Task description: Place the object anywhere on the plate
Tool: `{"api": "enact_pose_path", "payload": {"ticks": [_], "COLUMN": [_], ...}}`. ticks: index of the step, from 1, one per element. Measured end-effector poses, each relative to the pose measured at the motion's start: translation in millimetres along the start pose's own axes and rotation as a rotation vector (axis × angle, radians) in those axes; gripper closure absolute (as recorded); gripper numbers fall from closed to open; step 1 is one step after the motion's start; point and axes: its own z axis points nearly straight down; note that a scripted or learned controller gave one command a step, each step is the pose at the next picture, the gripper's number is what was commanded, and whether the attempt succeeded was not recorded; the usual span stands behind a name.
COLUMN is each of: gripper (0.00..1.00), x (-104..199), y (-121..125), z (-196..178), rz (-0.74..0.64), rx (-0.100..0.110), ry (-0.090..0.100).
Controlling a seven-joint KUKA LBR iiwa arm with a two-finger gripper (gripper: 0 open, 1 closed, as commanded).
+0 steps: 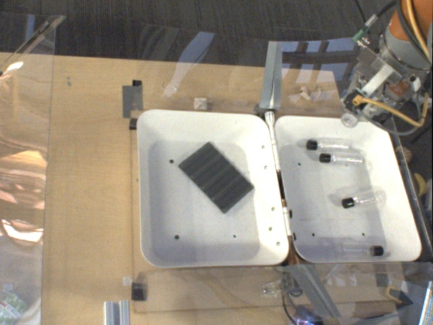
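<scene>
Camera view: ribbed plate (pixel 216 177) in left bin (pixel 162 239), capped tubes (pixel 340 157) in right.

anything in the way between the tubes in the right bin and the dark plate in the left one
Only the raised rims of the two bins, which meet between the capped tubes and the dark ribbed plate. A tube would likely have to be lifted over them. Nothing loose lies between.
</scene>
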Motion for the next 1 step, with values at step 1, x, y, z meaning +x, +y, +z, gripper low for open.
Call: {"api": "enact_pose_path", "payload": {"ticks": [1], "gripper": [1.0], "x": [10.4], "y": [-6.5], "z": [-8.3], "rz": [0.399], "rx": [0.0], "ry": [0.0]}}
